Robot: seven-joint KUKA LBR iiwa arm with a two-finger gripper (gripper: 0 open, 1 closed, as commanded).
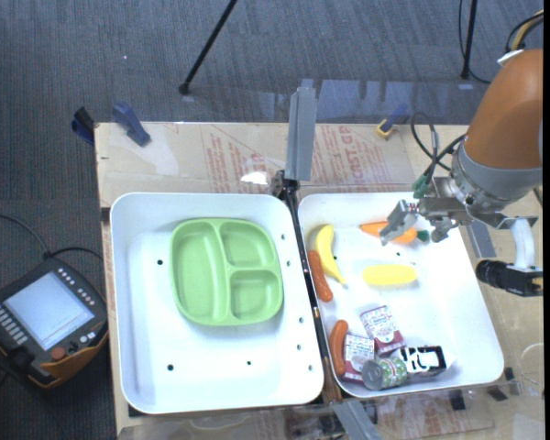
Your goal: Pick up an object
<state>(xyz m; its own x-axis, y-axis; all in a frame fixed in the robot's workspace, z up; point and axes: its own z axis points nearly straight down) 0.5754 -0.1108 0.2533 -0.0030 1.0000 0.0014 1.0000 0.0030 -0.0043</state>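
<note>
Near the right bin's [481, 328] far edge, the gripper [419, 218] hangs spread wide above a toy carrot [391, 231] (likely light, stiff, slippery plastic); grasp across its thick middle.

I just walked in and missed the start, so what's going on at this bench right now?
A grey and orange robot arm reaches in from the right, its end effector over the right bin, right above an orange carrot-like piece. That bin also holds a banana, a yellow lemon-like piece, two sausages and some small packets. The left bin holds a green divided plate. Nothing looks lifted yet.
</note>
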